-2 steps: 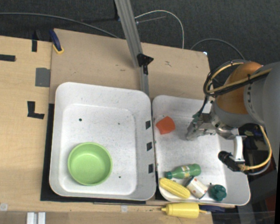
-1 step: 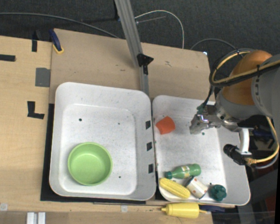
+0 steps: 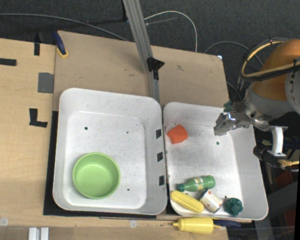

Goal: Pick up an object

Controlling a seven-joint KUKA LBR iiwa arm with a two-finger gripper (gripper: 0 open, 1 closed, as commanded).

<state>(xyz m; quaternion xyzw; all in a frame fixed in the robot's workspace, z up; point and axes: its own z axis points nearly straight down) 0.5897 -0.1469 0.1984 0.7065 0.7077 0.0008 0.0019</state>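
Note:
My gripper (image 3: 220,127) hangs over the far right part of the right bin (image 3: 249,171), with nothing seen between its fingers. An orange block (image 3: 177,134) lies to its left near the bin's far left corner. At the near end of the same bin lie a green bottle (image 3: 196,184), a yellow corn cob (image 3: 187,201), a small white and brown cylinder (image 3: 211,201) and a dark green knobbly piece (image 3: 232,205). A green bowl (image 3: 96,175) sits in the near left of the left bin (image 3: 109,108).
A yellow bottle (image 3: 195,225) lies on the bench just outside the right bin's near rim. A slanted grey pole (image 3: 141,33) rises from the divide between the bins at the far side. Cables loop behind the bench.

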